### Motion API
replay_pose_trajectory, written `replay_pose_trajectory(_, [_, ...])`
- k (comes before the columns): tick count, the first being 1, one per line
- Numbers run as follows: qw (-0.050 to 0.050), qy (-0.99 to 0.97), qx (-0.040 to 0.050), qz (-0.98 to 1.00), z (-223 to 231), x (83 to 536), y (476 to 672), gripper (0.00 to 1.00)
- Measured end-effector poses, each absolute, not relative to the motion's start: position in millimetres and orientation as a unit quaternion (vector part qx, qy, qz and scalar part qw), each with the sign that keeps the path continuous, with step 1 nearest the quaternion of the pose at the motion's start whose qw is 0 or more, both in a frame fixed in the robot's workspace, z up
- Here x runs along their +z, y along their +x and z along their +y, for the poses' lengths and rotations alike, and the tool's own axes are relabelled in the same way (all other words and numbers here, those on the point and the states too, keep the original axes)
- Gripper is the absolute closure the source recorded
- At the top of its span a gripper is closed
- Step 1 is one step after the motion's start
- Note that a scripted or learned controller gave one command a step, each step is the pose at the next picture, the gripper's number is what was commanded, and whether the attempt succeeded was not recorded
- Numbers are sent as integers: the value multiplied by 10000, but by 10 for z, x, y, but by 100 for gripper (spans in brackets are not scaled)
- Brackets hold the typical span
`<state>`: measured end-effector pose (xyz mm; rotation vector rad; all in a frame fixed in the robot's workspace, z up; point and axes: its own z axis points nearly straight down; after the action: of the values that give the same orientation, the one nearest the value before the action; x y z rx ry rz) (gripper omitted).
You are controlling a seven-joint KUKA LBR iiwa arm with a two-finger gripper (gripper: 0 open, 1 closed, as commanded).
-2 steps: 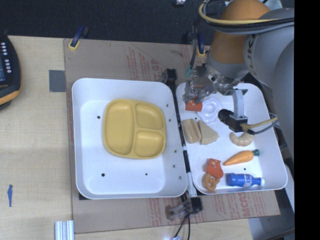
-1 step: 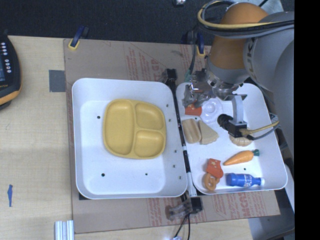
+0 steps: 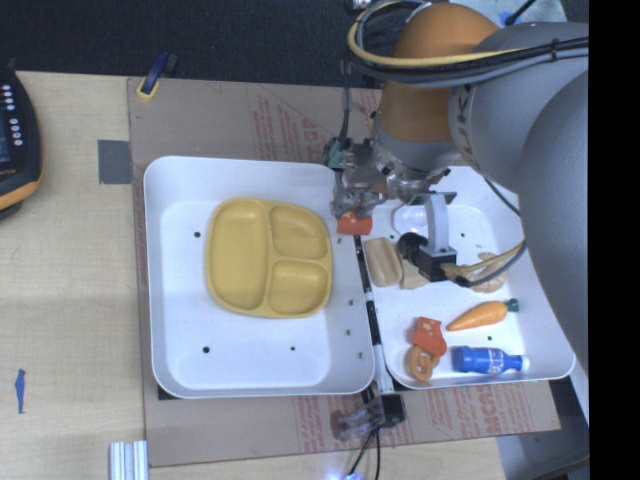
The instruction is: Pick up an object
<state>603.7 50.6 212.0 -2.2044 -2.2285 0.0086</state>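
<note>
My gripper [image 3: 352, 208] hangs over the divider between the two bins, near the back of the right bin [image 3: 545, 368]. A small red piece [image 3: 353, 225] sits right at its fingertips, pinched between them and partly covered by them. Just right of it, a tan bread-like piece [image 3: 383, 263] lies in the right bin. Farther toward the front of that bin are an orange carrot [image 3: 478, 315], a blue bottle [image 3: 488, 361], a red chunk [image 3: 428, 334] and a brown ring-shaped item [image 3: 420, 365].
A yellow divided plate [image 3: 268, 258] lies in the left bin [image 3: 175, 368]. The grey arm with its orange band [image 3: 430, 68] covers the back right of the right bin. A black and orange device [image 3: 15, 138] sits at the bench's left edge.
</note>
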Motion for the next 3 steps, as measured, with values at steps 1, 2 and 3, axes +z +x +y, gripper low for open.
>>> replay_pose_trajectory(1, [-3,-7075,24,-7067,-81,1935,6243,100])
replay_pose_trajectory(2, [2,-7048,1,-7094,204,2245,6098,100])
replay_pose_trajectory(3, [26,-7060,39,-7082,88,2064,5829,100])
